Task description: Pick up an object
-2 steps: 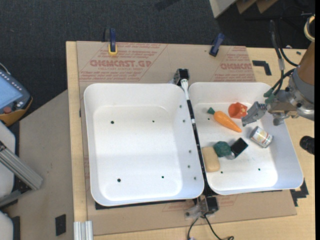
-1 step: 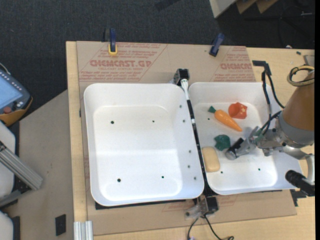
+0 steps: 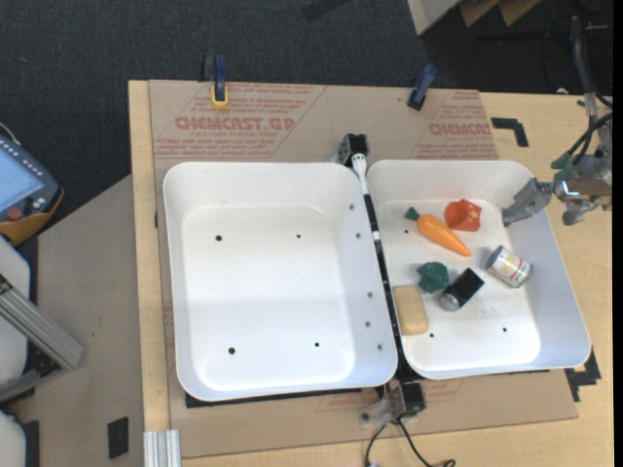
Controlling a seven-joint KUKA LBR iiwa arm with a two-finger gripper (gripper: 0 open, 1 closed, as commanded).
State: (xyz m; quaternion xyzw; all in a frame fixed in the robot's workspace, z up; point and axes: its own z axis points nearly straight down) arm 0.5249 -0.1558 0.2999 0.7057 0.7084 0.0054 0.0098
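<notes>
The right bin [image 3: 545, 343] holds several small objects. An orange carrot [image 3: 443, 234] with a green top lies next to a red pepper [image 3: 463, 214]. A silver can [image 3: 507, 267] lies on its side to the right of them. A black cylinder [image 3: 460, 289] rests beside a dark green lump [image 3: 433, 276], and a beige block [image 3: 412, 310] lies by the bin's left wall. My gripper [image 3: 524, 202] hangs over the bin's far right corner, to the right of the pepper and above the can, touching none of them.
The left bin [image 3: 195, 261] sits beside the right one, and their rims meet along a black strip [image 3: 371, 224]. Both rest on a brown board [image 3: 292, 115] held by blue clamps [image 3: 218, 78] at the back. Cables and the arm's wrist [image 3: 584, 178] crowd the right edge.
</notes>
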